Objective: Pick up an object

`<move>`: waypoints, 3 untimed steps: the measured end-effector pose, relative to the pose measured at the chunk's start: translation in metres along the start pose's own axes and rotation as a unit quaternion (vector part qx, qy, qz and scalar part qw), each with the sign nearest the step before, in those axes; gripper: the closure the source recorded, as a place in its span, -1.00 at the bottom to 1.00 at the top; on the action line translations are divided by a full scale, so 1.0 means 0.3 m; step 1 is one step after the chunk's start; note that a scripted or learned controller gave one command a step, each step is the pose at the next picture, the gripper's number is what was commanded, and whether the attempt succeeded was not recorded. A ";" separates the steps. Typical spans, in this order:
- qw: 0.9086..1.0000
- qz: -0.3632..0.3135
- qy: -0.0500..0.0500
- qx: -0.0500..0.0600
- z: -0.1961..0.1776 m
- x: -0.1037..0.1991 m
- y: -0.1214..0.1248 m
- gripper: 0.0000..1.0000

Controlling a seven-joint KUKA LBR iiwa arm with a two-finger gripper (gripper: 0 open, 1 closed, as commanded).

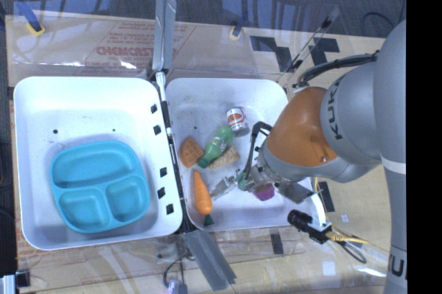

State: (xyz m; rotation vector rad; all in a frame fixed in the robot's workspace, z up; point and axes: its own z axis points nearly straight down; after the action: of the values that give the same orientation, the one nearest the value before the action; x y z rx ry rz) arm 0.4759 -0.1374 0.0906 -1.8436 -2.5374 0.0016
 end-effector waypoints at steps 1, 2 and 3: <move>0.999 0.052 -0.001 -0.001 -0.004 0.019 0.253 -1.00; 0.928 0.373 0.000 -0.001 -0.004 -0.121 0.372 -1.00; 0.930 0.368 0.000 0.002 -0.034 -0.112 0.374 1.00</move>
State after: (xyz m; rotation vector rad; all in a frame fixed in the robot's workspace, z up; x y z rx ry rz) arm 0.5930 -0.1348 0.1003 -2.6462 -1.6785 0.0095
